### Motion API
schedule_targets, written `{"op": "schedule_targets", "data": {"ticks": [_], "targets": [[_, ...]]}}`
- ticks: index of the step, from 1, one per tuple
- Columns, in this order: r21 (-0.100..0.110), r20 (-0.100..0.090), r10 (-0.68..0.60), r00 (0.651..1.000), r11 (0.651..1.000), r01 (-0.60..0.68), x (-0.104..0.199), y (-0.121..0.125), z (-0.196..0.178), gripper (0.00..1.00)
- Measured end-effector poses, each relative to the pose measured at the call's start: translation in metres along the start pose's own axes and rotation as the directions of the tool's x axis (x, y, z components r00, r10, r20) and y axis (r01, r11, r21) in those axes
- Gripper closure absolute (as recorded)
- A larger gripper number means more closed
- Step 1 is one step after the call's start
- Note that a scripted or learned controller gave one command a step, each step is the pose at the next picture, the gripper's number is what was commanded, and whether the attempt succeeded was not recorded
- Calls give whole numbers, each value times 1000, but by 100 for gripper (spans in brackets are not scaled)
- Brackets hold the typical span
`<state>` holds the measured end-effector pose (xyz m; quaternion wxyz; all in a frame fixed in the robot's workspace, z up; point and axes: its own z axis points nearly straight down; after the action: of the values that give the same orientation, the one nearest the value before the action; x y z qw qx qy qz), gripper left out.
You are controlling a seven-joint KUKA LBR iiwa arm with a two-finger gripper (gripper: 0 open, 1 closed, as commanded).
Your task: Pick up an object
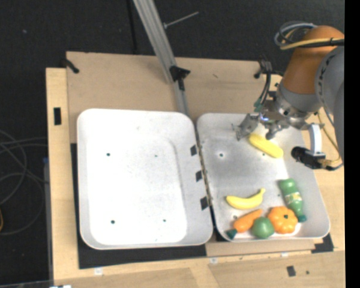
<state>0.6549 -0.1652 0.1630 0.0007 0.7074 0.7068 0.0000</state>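
Note:
My gripper (258,129) hangs over the far part of the right bin (225,131), its fingers spread open. Just in front of it lies a yellow oblong fruit (267,146), whose upper left end sits right below the fingertips; nothing shows it clamped. Further toward the front lie a banana (246,200), a green bottle (291,198), an orange pumpkin-like piece (283,218), a green round fruit (263,227) and a carrot (246,221).
The left bin (135,179) sits beside the right one, joined by dark clips (199,176). A slanted metal post (159,38) rises behind the bins. A black cable end (306,156) hangs near the right bin's edge.

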Motion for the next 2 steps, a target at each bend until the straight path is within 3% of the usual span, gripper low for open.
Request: {"op": "schedule_targets", "data": {"ticks": [1, 2], "targets": [[5, -1, 4, 1000, 1000, -4, -49, -39, 52, 0], [1, -3, -7, 1000, 1000, 7, 42, -10, 63, 0]]}}
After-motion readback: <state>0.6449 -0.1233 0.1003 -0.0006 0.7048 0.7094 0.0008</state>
